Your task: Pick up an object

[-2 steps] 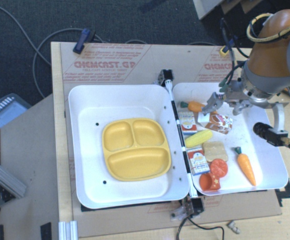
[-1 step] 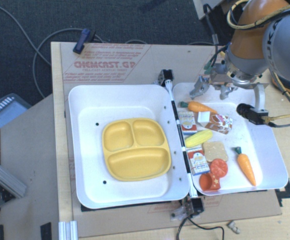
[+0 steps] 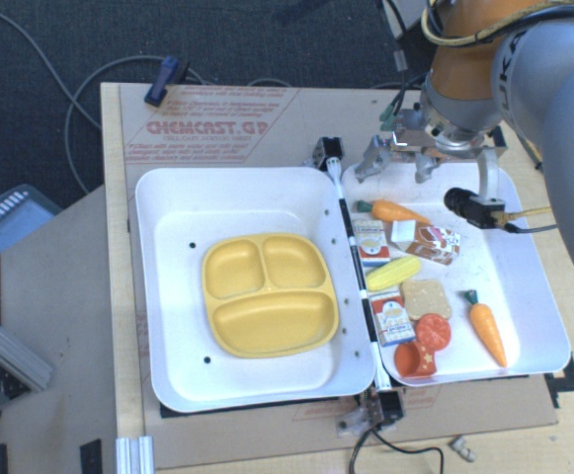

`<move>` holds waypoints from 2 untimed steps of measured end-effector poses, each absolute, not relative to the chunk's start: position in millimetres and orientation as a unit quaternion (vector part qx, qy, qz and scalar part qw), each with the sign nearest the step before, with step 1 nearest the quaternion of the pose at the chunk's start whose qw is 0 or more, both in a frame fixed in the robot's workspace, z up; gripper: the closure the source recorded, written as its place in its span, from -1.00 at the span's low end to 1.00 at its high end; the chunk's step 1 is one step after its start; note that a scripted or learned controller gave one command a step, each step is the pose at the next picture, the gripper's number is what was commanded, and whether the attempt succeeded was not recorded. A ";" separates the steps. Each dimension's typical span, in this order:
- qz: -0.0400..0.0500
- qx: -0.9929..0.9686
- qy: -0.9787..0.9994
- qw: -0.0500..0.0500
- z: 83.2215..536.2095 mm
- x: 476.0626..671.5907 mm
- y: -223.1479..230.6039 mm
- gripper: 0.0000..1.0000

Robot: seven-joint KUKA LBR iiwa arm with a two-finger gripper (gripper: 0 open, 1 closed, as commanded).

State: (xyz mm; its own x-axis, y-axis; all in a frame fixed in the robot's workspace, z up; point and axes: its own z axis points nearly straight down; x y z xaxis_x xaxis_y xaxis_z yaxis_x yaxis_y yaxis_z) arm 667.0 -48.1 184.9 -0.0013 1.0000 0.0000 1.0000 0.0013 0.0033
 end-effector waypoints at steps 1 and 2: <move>0.001 0.707 0.707 0.002 108.9 667.7 -129.3 -1.00; 0.001 0.707 0.707 0.000 85.4 667.1 -95.6 -1.00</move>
